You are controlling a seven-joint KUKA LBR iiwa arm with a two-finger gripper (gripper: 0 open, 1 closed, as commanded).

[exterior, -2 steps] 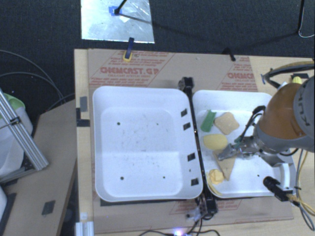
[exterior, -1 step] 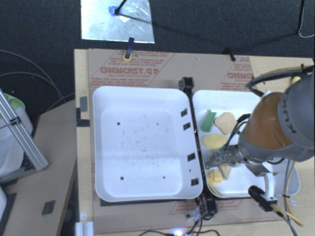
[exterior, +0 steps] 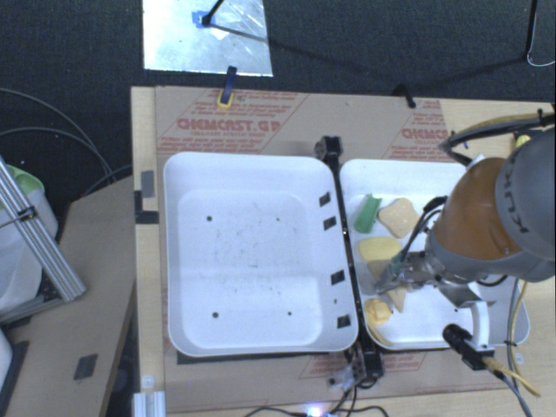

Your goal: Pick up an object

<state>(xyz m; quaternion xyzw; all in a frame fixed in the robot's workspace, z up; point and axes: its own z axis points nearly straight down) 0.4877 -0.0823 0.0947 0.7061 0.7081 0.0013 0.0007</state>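
- Lying in the right bin are several small objects: a green block near the bin's left wall, a tan, rounded piece just beside it, a pale yellow piece below those, and another yellow lump near the bin's front left corner.
- Colours are soft and shapes are blurred (what each piece actually is cannot be told from this view).
- A small pale piece sits just under the end effector, between the two yellow items.
- The left bin is white, with faint dark specks on its floor.
- Red printed lettering shows on the brown cardboard sheet under the bins; it reads roughly "CHEMCAST GP", once behind the left bin and once, partly cut off, behind the right bin.
- The end effector is down inside the right bin, at the tip of the grey arm with its orange band, close to the pale yellow piece and the small pale one.
- Whether it is apart, together or clamped on anything cannot be told; it is dark and small against the clutter.
- A shiny metal plate lies on the dark floor beyond the counter.
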